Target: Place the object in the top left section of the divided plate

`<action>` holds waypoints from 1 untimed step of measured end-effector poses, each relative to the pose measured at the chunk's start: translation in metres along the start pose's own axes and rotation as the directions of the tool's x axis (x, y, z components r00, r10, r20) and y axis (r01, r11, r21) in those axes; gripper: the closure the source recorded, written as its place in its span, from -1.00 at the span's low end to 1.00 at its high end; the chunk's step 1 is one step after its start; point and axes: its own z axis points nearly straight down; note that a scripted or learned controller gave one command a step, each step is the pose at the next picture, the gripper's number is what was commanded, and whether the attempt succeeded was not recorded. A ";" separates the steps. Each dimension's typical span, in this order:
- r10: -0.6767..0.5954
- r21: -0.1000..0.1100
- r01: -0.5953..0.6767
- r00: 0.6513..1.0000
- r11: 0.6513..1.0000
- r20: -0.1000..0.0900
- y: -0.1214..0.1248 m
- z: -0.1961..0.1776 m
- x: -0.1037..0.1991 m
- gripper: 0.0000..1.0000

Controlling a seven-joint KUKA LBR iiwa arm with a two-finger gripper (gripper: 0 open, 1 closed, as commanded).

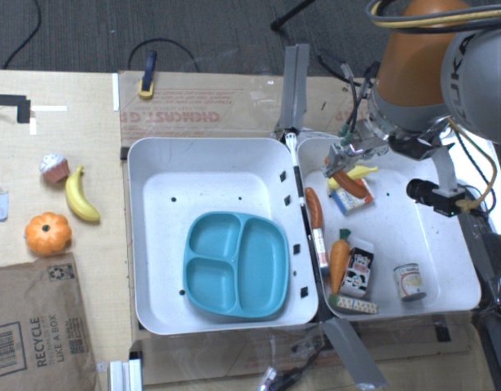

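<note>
Overhead, we see the grey arm (446, 63) with its orange band reaching in from the right over the right bin (458, 296). Beside it sits the left bin (152, 218), which holds the teal divided plate (236, 265); all three sections of the plate are bare.

Our gripper (348, 155) hangs low over the upper left part of the right bin, just above a small cluster of toy food (353, 187) with yellow, red and blue parts. Whether its fingers are apart or together we cannot tell, and we cannot make out anything held between them.

Elsewhere in the right bin we find a red sausage (314, 207) along the left wall, a carrot (339, 261), a cow-patterned carton (360, 271) just beside it, and a small tin can (409, 283) near the lower right.

On the bench to the left lie a banana (80, 197), an orange pumpkin (48, 234) and a small cupcake (54, 169).
</note>
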 end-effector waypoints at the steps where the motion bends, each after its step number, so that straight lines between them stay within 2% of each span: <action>1: 0.368 0.003 -0.368 0.930 0.930 -0.001 -0.004 0.049 0.032 1.00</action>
